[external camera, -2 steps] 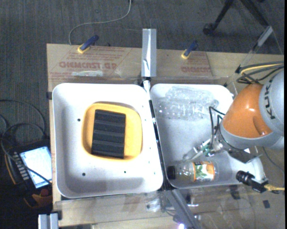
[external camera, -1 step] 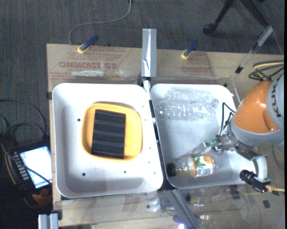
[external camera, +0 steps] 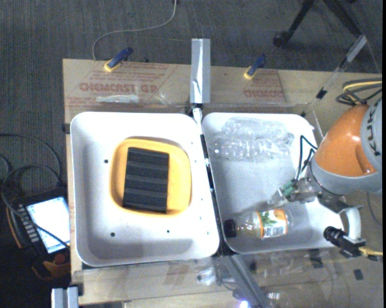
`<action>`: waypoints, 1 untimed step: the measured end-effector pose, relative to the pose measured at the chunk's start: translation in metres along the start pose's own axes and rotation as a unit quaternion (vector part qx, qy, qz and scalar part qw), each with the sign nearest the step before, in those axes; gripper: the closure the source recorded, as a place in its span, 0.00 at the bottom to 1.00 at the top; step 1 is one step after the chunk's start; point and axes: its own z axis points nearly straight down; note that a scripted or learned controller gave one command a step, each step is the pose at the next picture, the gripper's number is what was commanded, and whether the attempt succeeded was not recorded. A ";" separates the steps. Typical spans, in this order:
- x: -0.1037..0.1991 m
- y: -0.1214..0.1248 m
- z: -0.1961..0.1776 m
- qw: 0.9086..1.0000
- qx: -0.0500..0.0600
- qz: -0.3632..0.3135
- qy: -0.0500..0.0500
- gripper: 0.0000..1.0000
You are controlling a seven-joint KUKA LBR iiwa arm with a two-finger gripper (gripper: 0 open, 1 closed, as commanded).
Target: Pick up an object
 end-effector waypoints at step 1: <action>0.000 0.000 0.000 1.000 0.000 0.000 0.000 0.00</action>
